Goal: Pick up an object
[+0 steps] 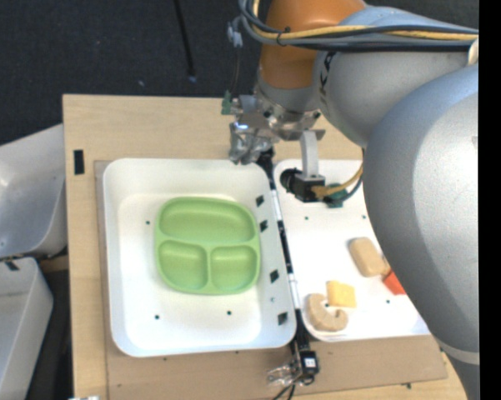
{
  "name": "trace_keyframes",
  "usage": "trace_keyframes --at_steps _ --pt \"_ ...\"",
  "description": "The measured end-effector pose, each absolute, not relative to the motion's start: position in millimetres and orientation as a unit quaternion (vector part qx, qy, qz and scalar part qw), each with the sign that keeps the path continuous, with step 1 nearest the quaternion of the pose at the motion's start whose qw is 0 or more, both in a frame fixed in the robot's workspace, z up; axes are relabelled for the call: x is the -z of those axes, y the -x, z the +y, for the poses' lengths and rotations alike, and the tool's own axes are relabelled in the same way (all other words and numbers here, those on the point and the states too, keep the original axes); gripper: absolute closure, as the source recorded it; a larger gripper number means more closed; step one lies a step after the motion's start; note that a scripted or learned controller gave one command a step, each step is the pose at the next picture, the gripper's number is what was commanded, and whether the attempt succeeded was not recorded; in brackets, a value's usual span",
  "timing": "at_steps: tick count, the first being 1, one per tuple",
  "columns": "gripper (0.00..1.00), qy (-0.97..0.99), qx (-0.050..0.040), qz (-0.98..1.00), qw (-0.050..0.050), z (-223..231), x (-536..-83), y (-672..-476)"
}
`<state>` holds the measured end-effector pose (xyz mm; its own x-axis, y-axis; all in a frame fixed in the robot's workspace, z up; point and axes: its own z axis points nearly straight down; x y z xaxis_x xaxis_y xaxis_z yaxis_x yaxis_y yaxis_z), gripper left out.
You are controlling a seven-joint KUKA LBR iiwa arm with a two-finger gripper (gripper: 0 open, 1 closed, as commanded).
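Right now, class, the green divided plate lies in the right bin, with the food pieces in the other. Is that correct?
Not quite: the camera view shows the green divided plate in the left bin; the food pieces lie in the right bin.

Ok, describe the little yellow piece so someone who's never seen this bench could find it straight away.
Start at the right-hand white bin, the one without the green divided plate. Look toward its near edge, where three small things cluster. The yellow block sits just above the pale curved ring-shaped piece and left of the tan bread-like piece; it alone is squarish and bright yellow.
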<state>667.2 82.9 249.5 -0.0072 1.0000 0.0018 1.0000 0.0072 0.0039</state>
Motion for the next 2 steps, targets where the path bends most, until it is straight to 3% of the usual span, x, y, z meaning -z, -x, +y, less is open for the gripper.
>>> trace_keyframes --at_steps 1,2 --pt "1.0 -0.706 0.0013 0.708 0.0 84.3 -231.2 -670.5" --pt "0.0 -0.706 0.001 0.708 0.001 84.3 -232.2 -670.5"
